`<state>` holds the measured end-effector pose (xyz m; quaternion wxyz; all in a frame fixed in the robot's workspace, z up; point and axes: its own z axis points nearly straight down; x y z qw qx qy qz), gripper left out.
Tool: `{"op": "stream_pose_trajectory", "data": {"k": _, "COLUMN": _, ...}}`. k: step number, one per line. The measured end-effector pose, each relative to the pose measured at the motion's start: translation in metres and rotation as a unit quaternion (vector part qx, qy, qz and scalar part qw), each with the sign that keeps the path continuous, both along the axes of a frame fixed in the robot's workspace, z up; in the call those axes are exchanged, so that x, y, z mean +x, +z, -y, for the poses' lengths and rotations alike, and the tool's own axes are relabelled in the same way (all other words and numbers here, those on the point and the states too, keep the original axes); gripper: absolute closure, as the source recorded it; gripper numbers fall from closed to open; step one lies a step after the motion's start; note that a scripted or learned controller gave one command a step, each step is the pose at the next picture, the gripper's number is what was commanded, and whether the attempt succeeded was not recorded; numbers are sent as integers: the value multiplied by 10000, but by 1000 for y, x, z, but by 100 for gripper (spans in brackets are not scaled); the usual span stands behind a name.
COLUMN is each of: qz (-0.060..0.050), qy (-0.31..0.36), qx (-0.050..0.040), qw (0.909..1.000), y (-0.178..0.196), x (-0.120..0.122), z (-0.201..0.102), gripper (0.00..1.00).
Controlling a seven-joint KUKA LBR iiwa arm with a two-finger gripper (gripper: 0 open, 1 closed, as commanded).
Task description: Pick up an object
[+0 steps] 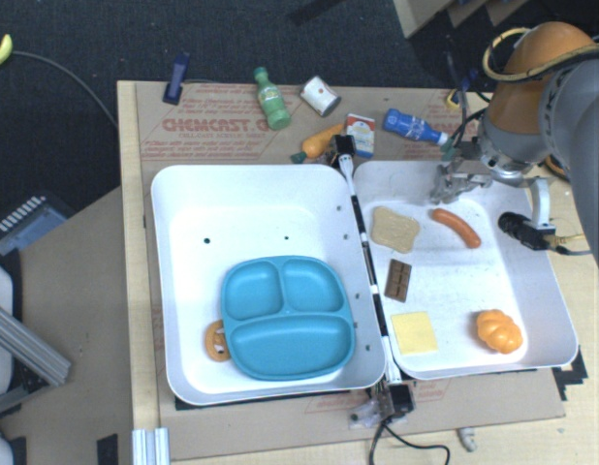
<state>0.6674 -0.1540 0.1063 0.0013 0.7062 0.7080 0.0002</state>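
Camera view from above: a small dark blue block (175, 78) is seen at the far left of the brown cardboard sheet (212, 124) on the desk, behind the bins. Next to it, more to the right, a green plastic bottle (272, 101) and a small white can (320, 95) are lying on their sides.

A big white bin on the left (173, 260) is seen in front of them. A light blue plastic plate with three parts (286, 316) is resting in it, near the front. A small round brown pretzel (216, 341) is tucked just beside the plate's left edge, partly under it.

An orange carrot toy (320, 143) and a red and white carton (360, 134) are lying behind the place where the two bins meet. A blue bottle with a white cap (413, 126) is lying near them.

In the white bin on the right (542, 289), a tan slice of toast (394, 228), a brown chocolate bar (399, 280) and a yellow square of cheese (414, 332) are placed along the left side. A red sausage (457, 228) is lying near the back, and an orange pepper toy (498, 330) near the front right.

The tool (453, 183) is held over the back of the right bin, just behind the sausage. Nothing is seen held in it, and whether it is spread or closed cannot be told.
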Motion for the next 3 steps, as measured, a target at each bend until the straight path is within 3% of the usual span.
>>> {"op": "stream_pose_trajectory", "data": {"k": 1, "qz": -3, "qy": -2, "qx": -1, "qw": 10000, "y": 0, "x": 0, "z": 0, "gripper": 0}}
{"op": "stream_pose_trajectory", "data": {"k": 2, "qz": -14, "qy": -13, "qx": 5, "qw": 10000, "y": 12, "x": -28, "z": 2, "gripper": 0}}
{"op": "stream_pose_trajectory", "data": {"k": 3, "qz": -19, "qy": -16, "qx": 4, "qw": 10000, "y": -22, "x": -22, "z": 20, "gripper": 0}}
